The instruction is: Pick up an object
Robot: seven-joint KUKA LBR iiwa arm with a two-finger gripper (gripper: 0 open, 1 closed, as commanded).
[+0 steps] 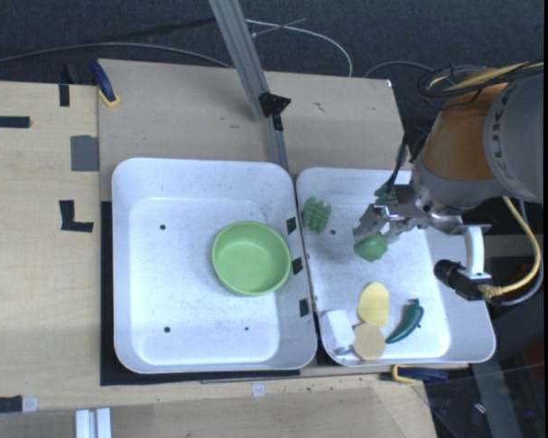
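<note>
Pincer (376, 229) over green obj (371, 247)

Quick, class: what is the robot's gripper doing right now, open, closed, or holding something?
Gripper: over the right bin, right at a small green object; open or closed cannot be told.

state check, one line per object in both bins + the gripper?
green bowl: upright, in left bin.
green ridged piece: lying in right bin, near divider.
green round object: at the gripper; grasp unclear.
yellow piece: lying flat.
tan piece: lying flat, touching the yellow one.
dark green pepper: lying on its side.
</note>
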